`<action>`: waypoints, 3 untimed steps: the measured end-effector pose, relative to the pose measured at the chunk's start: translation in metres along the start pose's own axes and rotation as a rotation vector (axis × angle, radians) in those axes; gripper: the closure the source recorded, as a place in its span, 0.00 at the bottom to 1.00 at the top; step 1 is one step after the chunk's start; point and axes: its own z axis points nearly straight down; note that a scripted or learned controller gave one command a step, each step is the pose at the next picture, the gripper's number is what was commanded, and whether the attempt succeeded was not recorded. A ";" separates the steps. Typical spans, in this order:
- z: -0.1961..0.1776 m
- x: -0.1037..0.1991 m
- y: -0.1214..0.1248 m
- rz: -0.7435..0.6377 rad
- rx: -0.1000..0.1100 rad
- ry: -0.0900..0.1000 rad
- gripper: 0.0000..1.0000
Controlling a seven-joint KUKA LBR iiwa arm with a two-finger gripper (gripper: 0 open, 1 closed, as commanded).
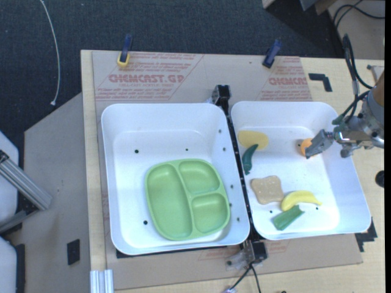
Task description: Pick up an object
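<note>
Camera view: gripper (319, 144) low in right bin (348, 188) beside orange piece (303, 146), finger state unclear, likely approach step, needs closing then lifting.

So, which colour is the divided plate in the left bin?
Light green. The divided plate lies in the left bin, shown clearly in the camera view.

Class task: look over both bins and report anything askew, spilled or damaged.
Nothing stands out. The green divided plate lies flat in the left bin; the toy foods lie loose in the right bin, unspilled.
</note>
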 end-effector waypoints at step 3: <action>0.162 0.006 0.002 0.002 0.002 0.001 0.00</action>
